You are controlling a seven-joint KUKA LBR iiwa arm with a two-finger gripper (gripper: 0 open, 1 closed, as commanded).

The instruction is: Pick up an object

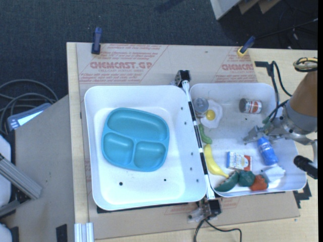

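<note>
One gripper (257, 133), reaching in from the right, hangs low over the right bin (232, 89); whether it is spread or closed cannot be told at this slant, and nothing is seen held in it. Just beside it, on the near side, lies a blue bottle (267, 150) on its side, the likeliest object to pick. Judged small, light, stiff and smooth-walled, it may roll; a grasp across the middle of its body seems best. Farther out in the same bin lie a small can (250, 106), a fried-egg toy (210, 115), a red-and-white packet (237, 161), a banana (214, 164) and green and red play food (247, 179). Left bin (96, 105): a blue divided plate (135, 139).
</note>
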